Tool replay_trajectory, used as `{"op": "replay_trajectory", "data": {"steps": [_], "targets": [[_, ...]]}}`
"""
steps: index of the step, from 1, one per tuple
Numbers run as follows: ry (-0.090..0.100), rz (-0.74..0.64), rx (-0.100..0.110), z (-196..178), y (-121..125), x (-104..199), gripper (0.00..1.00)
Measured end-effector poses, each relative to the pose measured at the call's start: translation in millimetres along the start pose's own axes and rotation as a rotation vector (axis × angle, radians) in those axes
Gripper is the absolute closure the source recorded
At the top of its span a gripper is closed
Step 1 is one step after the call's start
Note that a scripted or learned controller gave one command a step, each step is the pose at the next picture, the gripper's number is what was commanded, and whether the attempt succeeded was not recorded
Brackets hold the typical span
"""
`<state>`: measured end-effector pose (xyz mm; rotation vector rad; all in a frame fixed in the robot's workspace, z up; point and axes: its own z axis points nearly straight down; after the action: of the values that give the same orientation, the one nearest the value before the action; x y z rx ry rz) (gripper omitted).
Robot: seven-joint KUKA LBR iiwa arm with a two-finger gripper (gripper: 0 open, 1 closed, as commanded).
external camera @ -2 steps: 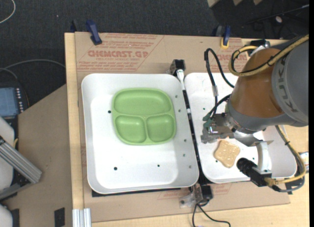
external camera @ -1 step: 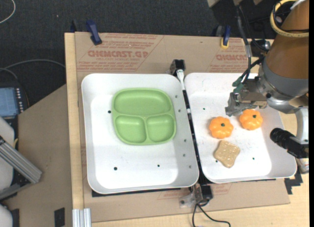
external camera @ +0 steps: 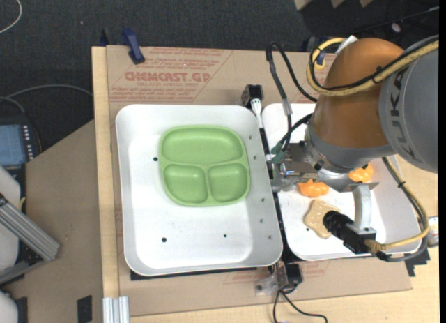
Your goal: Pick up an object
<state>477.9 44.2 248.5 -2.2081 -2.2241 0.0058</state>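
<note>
Two white bins [external camera: 139, 196], green tray [external camera: 204, 164] left, hand [external camera: 289, 169] at shared edge

Single fixed overhead camera, slanted down on both white bins [external camera: 139, 196].

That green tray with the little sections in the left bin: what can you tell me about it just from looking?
The green tray is a pale green, rounded-corner dish that looks like moulded plastic. It has three compartments: one wide one along the far side and two smaller ones side by side nearer the camera. It lies flat and right side up, slightly turned, on the floor of the left white bin, toward its far half. All three compartments look bare.
</note>
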Motion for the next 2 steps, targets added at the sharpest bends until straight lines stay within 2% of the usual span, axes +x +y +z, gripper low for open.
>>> {"op": "replay_trajectory", "data": {"steps": [1, 2], "targets": [[0.001, -0.005, -0.013, -25.8, 24.3, 99.8, 1.0], [0.003, -0.003, -0.014, -81.0, 0.8, 169.5, 1.0]]}}
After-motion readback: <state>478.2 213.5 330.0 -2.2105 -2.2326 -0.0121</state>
